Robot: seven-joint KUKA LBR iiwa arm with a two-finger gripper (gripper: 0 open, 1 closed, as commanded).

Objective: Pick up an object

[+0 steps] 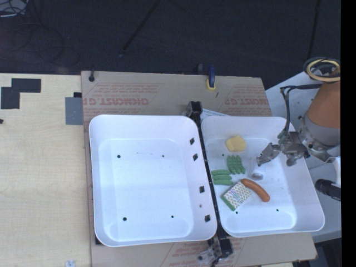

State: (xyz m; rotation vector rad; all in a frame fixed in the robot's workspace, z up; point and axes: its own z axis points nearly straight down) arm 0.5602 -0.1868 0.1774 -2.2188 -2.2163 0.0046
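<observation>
Right bin: orange sausage-shaped piece, green-and-white patterned packet, two green pod pieces, yellow lump. Tool: above the bin, fingers spread, holding nothing.

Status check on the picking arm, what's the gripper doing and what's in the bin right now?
Gripper open, over right bin, holding nothing. Orange sausage, yellow piece, green pods and patterned packet lying loose. Nothing blocking.

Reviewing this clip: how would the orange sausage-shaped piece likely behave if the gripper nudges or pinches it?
The orange sausage-shaped piece looks rounded and elongated, so it may roll sideways when nudged. It lies flat in the right bin, and its smooth-looking surface could slip in a pinch.
</observation>
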